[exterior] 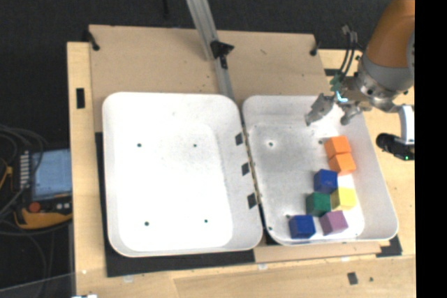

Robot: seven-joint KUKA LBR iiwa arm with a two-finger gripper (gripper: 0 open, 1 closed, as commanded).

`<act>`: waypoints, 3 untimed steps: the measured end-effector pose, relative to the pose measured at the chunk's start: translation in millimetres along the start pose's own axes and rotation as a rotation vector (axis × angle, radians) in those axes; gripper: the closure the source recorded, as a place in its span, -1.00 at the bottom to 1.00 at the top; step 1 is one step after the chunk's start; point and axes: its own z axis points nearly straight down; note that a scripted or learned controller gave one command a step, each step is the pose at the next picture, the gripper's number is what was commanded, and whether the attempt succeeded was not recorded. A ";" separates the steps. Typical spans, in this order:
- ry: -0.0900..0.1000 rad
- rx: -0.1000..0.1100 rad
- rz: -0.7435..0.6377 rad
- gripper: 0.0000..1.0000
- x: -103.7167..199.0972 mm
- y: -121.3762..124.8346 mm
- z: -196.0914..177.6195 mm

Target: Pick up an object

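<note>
Orange block [339, 153] lies lengthwise along bin's [279, 220] right side

Small coloured blocks [331, 192] lie clustered in the right bin's [279, 171] near right corner; two orange ones stacked.

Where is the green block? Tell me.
The green block lies in the right bin, near its front right corner, just below a blue block and left of the yellow block.

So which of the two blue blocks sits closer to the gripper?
The blue block beside the orange blocks; the other blue block lies at the bin's near edge, farther from the gripper.
</note>
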 end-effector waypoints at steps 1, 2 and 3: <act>-0.003 -0.004 -0.002 -1.00 -0.5 0.9 -3.2; -0.002 -0.001 -0.005 -1.00 5.8 3.7 56.1; -0.003 -0.001 -0.002 -1.00 4.8 3.3 108.1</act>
